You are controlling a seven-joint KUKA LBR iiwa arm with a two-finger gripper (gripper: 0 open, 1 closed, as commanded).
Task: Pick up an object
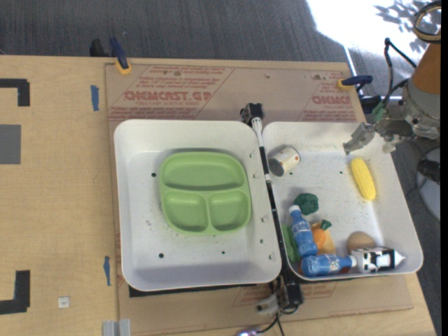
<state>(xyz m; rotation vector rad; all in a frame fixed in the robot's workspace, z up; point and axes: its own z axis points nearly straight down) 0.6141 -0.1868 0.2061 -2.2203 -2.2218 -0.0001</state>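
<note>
My gripper (372,138) hovers over the far right corner of the right bin (329,142), just above a yellow corn cob (362,178). Its fingers are spread and nothing sits between them. Further into that bin lie a grey and white cup (283,159) on its side, a green broccoli piece (306,203), an upright blue bottle (302,231), a second blue bottle (326,263) lying flat, an orange fruit (323,239), a brown egg-shaped item (360,241) and a black and white toy (379,260).
The left bin (133,187) holds a green divided plate (205,191). Both bins rest on a cardboard sheet (182,93) clamped at its far corners by a clamp (120,56) and another clamp (353,82). A cable and black fitting (252,112) sit between the bins.
</note>
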